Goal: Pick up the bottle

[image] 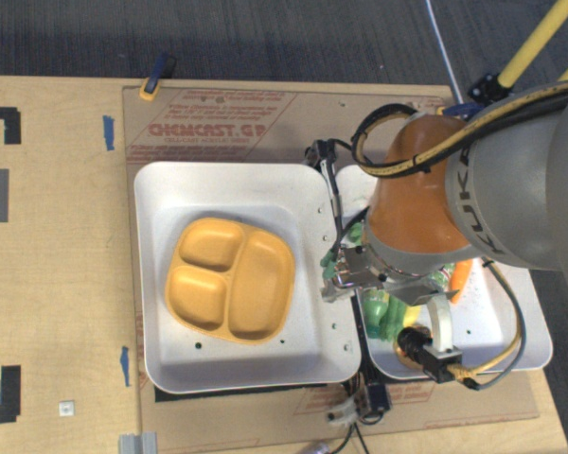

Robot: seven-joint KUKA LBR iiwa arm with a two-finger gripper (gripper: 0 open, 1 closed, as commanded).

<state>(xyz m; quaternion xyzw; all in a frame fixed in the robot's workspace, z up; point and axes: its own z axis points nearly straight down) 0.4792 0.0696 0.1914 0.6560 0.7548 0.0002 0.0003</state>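
Note:
The arm's orange wrist band (412,197) and grey body hang over the right bin (525,343) and cover most of it. My gripper (358,277) points down into the bin's left side, close to the wall shared with the left bin. Only its metal base shows. Just below it lies a green, glossy item (381,316) that may be the bottle, partly hidden by the wrist. I cannot tell whether the gripper touches it.
An orange carrot-like piece (461,274) and a small yellow piece (410,335) also lie in the right bin. The left bin (161,206) holds a yellow divided plate (232,279). Cables loop around the wrist.

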